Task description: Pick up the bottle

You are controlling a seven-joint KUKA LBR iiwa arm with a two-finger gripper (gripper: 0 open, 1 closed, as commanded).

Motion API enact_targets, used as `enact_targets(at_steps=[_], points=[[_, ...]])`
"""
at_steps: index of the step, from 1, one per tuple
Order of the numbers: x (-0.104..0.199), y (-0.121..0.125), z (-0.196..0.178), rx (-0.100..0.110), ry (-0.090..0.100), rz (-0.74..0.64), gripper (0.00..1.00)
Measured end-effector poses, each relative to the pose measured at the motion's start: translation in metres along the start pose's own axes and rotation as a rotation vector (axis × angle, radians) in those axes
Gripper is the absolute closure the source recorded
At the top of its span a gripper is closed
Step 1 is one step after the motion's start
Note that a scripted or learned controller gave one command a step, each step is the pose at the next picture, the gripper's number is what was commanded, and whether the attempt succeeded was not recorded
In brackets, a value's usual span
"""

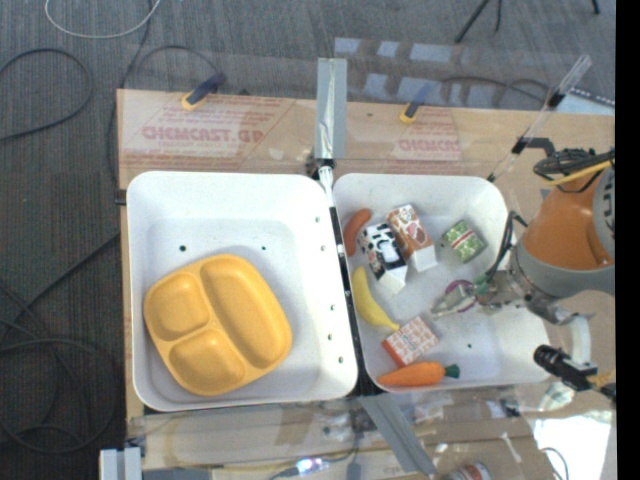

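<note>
Two bins sit side by side on the bench (pixel 200 133). The left bin (pixel 160 203) holds a divided tray (pixel 217 322). The right bin (pixel 480 196) holds a banana (pixel 370 302) at its left wall, cartons (pixel 400 238) behind it — a carrot (pixel 415 374) nearest.

A brown worktop (pixel 215 128) carries two shallow white bins side by side, the left bin (pixel 160 203) touching the right bin (pixel 490 203).

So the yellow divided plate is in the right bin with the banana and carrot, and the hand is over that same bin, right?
Not quite. The camera view shows the yellow divided plate in the left bin, alone. The banana and carrot do lie in the right bin, and the hand is over that bin.
</note>
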State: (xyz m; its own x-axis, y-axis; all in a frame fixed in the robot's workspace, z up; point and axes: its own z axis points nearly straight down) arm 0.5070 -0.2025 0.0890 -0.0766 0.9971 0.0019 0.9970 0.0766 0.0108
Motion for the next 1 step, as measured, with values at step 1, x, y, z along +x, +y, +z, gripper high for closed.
enact_targets(at_steps=[1], points=[[0.0463,0.0883,0.0011,0.001,-0.006,0.223,0.0]])
